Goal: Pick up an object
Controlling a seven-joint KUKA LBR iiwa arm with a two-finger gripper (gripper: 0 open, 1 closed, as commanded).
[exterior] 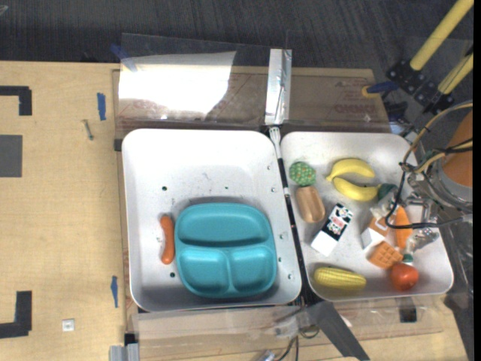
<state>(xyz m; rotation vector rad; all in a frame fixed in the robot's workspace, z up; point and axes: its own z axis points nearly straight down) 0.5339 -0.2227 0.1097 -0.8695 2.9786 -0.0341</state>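
**Still no object lifted — gripper low over the right bin**

Plainly, two white bins sit side by side on the bench. The left bin (143, 156) holds a teal tray (224, 248) with three compartments, lying toward the near wall, and an orange sausage (167, 239) just beside the tray's left edge, lengthwise front to back.

The right bin (316, 143) holds the rest. A yellow banana (352, 177) lies near the far side, with a green ball (303, 173) to its left and a tan bread roll (309, 203) just below the ball. A small black-and-white carton (335, 227) lies tilted near the middle. A corn cob (339, 278) rests along the near wall. Toward the right, an orange waffle piece (384, 255) sits just beside a red tomato (404, 275), and a carrot (403, 224) lies above them.

The arm (458, 168) reaches in from the right — its gripper (391, 210) sits among cables over the right part of this bin, close to the carrot and a white block (373, 237). Whether its fingers are apart or together cannot be told; nothing is seen held between them.
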